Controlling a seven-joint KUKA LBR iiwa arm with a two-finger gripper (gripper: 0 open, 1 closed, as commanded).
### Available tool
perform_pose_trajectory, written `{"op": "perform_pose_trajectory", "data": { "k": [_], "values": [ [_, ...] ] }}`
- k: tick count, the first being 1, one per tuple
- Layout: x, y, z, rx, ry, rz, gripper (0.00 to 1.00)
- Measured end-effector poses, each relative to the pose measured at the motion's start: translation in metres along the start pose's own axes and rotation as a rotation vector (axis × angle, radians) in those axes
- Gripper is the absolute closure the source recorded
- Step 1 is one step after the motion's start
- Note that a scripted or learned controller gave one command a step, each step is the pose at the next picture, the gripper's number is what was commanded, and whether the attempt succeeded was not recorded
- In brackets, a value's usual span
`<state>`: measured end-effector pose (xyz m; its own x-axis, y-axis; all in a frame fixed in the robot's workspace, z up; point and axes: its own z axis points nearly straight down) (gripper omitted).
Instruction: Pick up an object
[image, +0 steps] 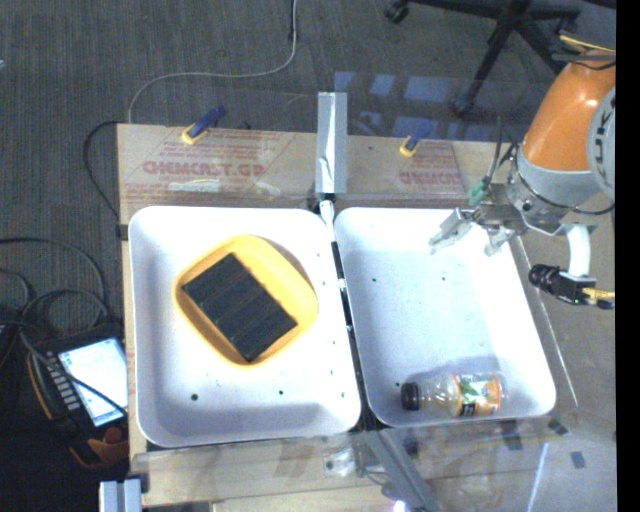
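Dark grey carpeted floor (60, 70) surrounds a pale wooden bench top (230, 165) printed with faded red lettering. A thin white cable (215, 75) loops across the carpet at far left, while black cables (50, 290) trail at left toward a tablet-like device with a lit screen (85, 380). Black stand legs (500, 40) splay at far right.

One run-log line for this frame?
gripper: open, nothing held, over right bin top | bottle: lying at bin's near edge | left bin: yellow sponge
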<state>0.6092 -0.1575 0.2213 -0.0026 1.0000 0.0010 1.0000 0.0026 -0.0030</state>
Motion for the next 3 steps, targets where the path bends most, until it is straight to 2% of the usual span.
{"op": "perform_pose_trajectory", "data": {
  "k": [1, 2, 3],
  "values": [
    [-0.011, -0.067, 0.041, 0.000, 0.000, -0.060, 0.00],
    [-0.010, -0.066, 0.033, 0.000, 0.000, -0.061, 1.00],
    [-0.010, -0.065, 0.025, 0.001, 0.001, -0.063, 1.00]
  ]
}}
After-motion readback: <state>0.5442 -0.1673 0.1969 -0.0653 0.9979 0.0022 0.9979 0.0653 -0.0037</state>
